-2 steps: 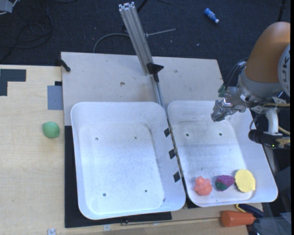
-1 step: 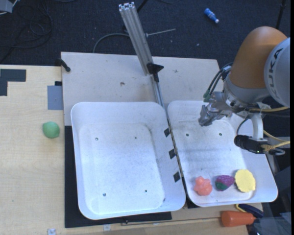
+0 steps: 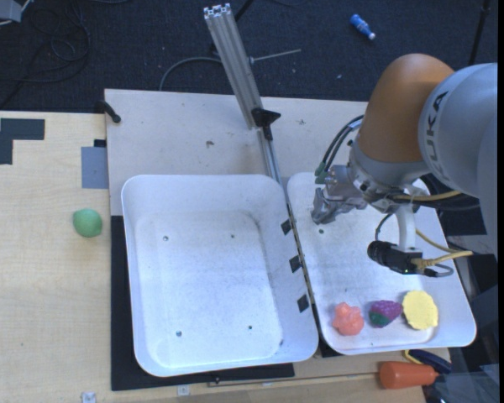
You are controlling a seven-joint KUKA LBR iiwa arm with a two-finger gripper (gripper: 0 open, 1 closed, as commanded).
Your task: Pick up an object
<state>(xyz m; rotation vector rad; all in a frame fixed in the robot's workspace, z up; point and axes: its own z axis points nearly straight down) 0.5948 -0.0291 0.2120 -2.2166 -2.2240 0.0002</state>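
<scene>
The arm (image 3: 420, 133) is extended over the right bin (image 3: 353, 267), wrist bent downward. The gripper (image 3: 323, 210) is positioned near the bin's upper left corner; whether it is released or clenched cannot be told.

Grey arm (image 3: 462, 124), orange band (image 3: 403, 107), yellow cables (image 3: 441, 259)

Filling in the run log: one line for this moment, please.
gripper: over right white bin, upper left | pink lump, purple lump, yellow disc: near edge, untouched
</scene>
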